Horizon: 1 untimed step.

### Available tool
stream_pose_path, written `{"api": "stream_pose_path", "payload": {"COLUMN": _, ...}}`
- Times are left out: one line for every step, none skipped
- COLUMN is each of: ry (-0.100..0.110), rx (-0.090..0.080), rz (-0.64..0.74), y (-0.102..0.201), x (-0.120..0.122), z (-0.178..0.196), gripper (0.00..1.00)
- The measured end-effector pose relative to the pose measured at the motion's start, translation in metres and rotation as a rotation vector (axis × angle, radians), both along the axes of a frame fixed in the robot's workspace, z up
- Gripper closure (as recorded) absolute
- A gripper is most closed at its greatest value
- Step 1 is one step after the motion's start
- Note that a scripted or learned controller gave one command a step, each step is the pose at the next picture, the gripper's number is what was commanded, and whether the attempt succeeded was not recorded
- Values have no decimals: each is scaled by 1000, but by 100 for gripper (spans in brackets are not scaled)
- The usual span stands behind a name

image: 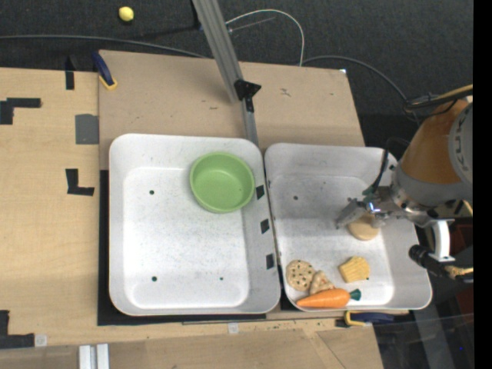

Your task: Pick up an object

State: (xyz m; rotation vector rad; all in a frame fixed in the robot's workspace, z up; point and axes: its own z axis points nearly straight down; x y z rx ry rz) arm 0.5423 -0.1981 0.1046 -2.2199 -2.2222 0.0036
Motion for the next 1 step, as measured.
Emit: {"api": "stream_pose_path", "payload": {"ry": 0, "rx": 1, "rz": 2, "y": 1, "x": 1, "z": 11, "gripper": 100}}
